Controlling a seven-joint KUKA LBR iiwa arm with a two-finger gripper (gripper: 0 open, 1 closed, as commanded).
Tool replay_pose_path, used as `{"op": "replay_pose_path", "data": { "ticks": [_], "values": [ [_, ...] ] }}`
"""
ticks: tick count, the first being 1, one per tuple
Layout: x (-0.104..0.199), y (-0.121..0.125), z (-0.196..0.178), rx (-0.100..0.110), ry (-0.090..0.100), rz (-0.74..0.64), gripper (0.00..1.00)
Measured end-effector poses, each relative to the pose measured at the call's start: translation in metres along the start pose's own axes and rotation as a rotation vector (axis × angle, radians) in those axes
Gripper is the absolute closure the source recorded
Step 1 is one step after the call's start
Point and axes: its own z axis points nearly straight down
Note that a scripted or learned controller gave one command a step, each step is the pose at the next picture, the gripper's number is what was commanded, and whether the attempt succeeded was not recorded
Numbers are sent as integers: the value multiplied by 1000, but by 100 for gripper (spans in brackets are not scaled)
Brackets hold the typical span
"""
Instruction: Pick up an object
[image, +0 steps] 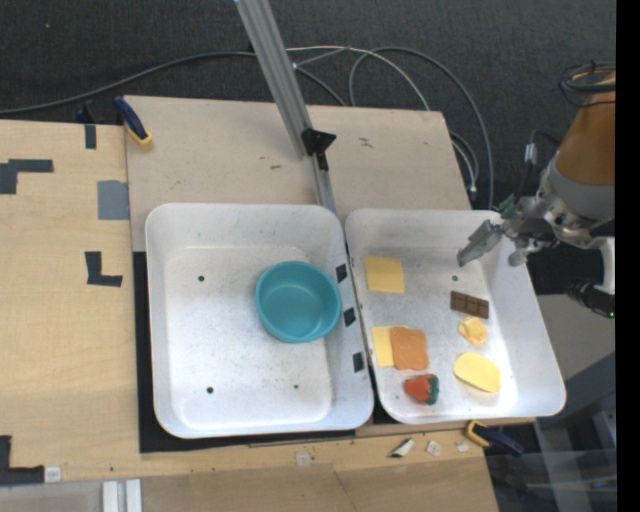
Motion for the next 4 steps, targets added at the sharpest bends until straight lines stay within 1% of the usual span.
{"op": "replay_pose_path", "data": {
  "ticks": [1, 2, 3, 4],
  "values": [
    [0, 0, 0, 0, 0, 0, 0],
    [0, 1, 44, 4, 0, 1, 0],
    [9, -6, 94, 6, 1, 0, 0],
    [8, -4, 126, -7, -6, 1, 0]
  ]
}}
